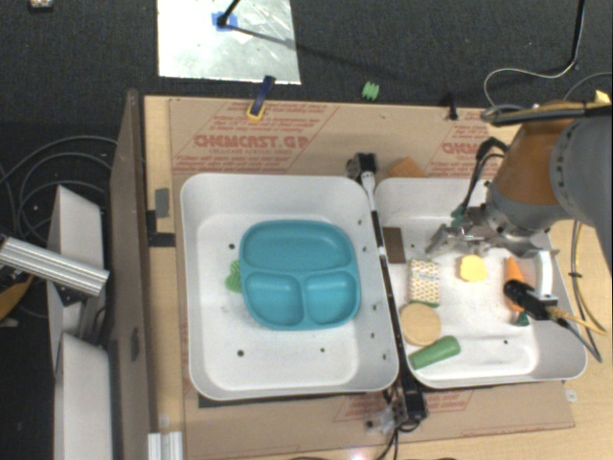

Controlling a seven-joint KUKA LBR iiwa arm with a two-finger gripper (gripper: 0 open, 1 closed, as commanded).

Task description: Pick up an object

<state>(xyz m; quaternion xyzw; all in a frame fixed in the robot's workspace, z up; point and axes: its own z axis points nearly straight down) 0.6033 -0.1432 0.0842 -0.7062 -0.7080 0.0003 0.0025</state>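
Presently, two shallow white bins are seen side by side on the counter [287, 132], which is covered by a printed brown board. The left bin [206, 353] is taken up largely by a blue divided plate [299, 274]. A small green piece [233, 278] is partly hidden under that plate's left edge.

The arm [551, 166] is extended in from the right, above the right bin [546, 353]. The fingers [448, 239] are held spread over the rear part of that bin, and nothing is pinched between them.

A yellow piece [472, 269] is found on the bin floor just in front of the fingers, close to them but not gripped. An orange piece [515, 269] is placed just to its right.

Towards the wall shared by the two bins, a checkered block [424, 281] is set, well left of the yellow piece. A round tan disc [420, 324] is laid just in front of the block; whether the two are touching cannot be told. A green cylinder [436, 351] is laid at a slant beside the disc, near the bin's front wall.
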